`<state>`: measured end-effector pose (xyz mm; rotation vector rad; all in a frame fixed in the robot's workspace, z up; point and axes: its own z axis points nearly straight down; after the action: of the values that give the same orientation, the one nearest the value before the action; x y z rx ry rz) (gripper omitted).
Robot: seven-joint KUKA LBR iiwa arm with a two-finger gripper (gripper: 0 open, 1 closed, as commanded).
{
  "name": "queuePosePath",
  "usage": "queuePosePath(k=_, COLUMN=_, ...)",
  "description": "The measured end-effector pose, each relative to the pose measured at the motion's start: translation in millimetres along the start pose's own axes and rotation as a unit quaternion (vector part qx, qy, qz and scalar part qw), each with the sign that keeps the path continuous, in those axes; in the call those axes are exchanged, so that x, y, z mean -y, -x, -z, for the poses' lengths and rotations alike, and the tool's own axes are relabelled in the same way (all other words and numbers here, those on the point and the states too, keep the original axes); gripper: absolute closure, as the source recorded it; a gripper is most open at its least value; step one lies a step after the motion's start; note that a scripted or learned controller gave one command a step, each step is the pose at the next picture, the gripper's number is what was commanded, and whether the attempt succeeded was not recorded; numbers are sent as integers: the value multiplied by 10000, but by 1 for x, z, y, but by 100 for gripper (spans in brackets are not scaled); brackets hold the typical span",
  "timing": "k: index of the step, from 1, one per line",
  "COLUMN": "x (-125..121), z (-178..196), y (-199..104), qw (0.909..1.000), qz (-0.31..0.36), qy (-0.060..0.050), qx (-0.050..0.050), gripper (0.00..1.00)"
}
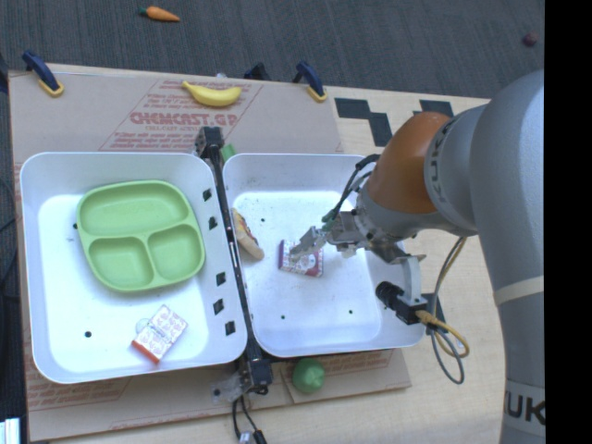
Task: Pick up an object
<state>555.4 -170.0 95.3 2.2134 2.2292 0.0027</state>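
In the right bin (pixel 370 336), my gripper (pixel 302 246) reaches in from the right and hangs low over a small pink and white packet (pixel 305 264). Its fingers (pixel 309 240) sit right at the packet's top edge; whether they hold it is not visible. A tan, bread-like piece (pixel 246 234) lies against the bin's left wall, apart from the gripper. In the left bin (pixel 46 340), a green divided plate (pixel 141 233) lies at the upper middle and a red and white packet (pixel 159 331) lies near the front.
A divider with black clips (pixel 225 248) runs between the bins. A yellow banana (pixel 212 92) rests on the cardboard behind the bins. A green ball (pixel 309 375) sits in front of the right bin. The arm's cable (pixel 446 331) loops over the bin's right corner.
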Motion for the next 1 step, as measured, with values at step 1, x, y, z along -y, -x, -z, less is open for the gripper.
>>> queuePosePath(k=1, x=-2, z=12, y=-1, qw=10000, qz=32, qy=14, qx=2, gripper=100)
